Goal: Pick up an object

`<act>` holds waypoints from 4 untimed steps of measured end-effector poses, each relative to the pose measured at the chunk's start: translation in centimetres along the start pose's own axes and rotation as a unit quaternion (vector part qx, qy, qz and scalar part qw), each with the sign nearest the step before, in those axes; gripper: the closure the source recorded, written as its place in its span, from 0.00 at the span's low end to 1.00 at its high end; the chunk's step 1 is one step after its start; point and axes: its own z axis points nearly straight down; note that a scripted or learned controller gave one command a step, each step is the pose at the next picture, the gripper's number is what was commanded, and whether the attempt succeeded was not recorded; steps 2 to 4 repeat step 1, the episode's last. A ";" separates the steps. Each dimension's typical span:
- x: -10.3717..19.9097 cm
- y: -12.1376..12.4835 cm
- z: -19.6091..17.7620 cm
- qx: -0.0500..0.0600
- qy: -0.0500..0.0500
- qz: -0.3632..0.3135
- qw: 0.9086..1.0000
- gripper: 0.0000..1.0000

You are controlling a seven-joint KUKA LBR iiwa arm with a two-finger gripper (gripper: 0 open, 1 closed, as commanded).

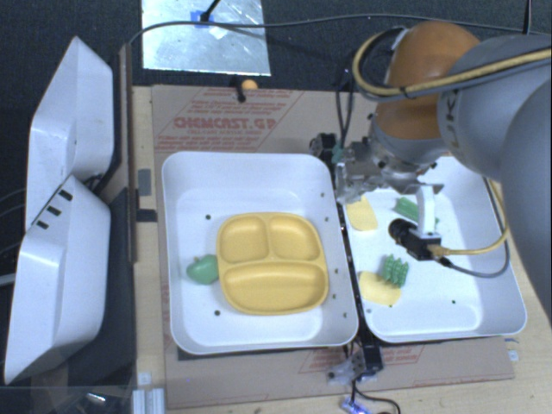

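Observation:
My gripper (373,184) hangs over the back left corner of the right bin (483,309), under the orange wrist band. Just below it lies a pale yellow piece (362,215). A small green piece (406,206) lies to its right, partly behind a white and black part of the tool. Nearer the front are a ridged green object (395,270) and another yellow piece (378,290), touching each other. In the left bin (185,197) sit a yellow divided plate (272,261) and a green object (203,270) at the plate's left edge.
A yellow cable (470,253) loops from the tool across the right bin. The wall between the two bins (345,257) runs close beside the gripper. White equipment (65,214) stands left of the bench, and a shiny metal sheet (203,24) lies at the back.

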 end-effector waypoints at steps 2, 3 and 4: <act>4.8 0.8 1.1 0.000 0.000 0.000 1.000 1.00; 4.8 0.8 1.1 0.000 0.000 0.000 1.000 1.00; 4.8 0.8 1.1 0.000 0.000 0.000 1.000 1.00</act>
